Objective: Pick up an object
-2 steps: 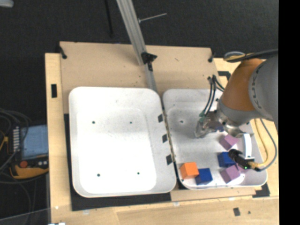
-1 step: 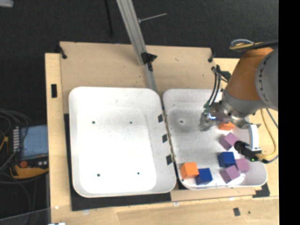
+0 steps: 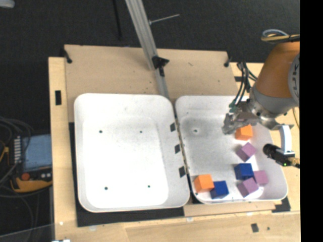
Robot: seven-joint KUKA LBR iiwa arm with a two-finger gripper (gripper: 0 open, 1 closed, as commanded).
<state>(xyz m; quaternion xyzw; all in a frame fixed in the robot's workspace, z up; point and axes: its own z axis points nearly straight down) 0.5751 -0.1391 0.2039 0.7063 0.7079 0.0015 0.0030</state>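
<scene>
Two white bins (image 3: 126, 102) are being carried side by side by the bench. Near the right bin's far edge, the gripper (image 3: 233, 124) is being held beside an orange block (image 3: 245, 132); finger state cannot be told. A slightly offset descent risks the block being nudged away.

A pale wooden bench (image 3: 55, 135) stands on a dark, speckled floor (image 3: 50, 19). A slanted metal post (image 3: 144, 34) rises from the bench's far side. Left of the bench lie black cables (image 3: 10, 127) and a blue-screened control pendant (image 3: 33, 160).

Grey arm (image 3: 270, 102) with 1 broad orange band (image 3: 280, 67); dark cables (image 3: 243, 82) run alongside it
</scene>
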